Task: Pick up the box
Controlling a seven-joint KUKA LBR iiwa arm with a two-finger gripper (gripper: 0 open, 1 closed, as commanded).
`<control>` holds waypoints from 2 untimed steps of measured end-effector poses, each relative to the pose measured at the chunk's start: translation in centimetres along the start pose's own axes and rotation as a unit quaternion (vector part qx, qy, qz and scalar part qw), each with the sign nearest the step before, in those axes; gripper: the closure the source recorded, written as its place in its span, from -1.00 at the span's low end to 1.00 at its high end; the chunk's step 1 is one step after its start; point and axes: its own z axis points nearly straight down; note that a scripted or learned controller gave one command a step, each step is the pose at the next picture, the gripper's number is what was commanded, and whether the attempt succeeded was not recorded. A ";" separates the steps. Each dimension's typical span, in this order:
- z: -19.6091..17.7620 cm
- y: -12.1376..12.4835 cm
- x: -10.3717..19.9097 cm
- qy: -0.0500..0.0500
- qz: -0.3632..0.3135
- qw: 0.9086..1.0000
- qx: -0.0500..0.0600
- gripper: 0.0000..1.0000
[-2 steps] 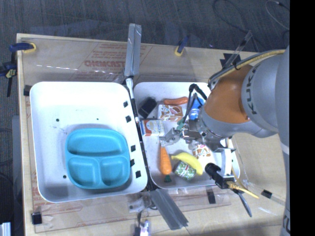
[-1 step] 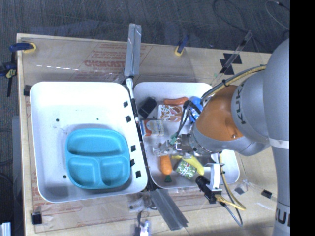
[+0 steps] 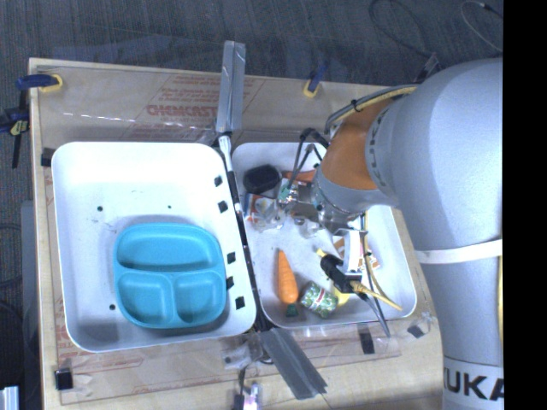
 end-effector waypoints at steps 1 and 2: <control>-0.6 0.0 0.0 0.000 -0.002 1.000 0.003 1.00; -9.3 -2.4 -5.2 -0.001 -0.228 0.974 -0.002 1.00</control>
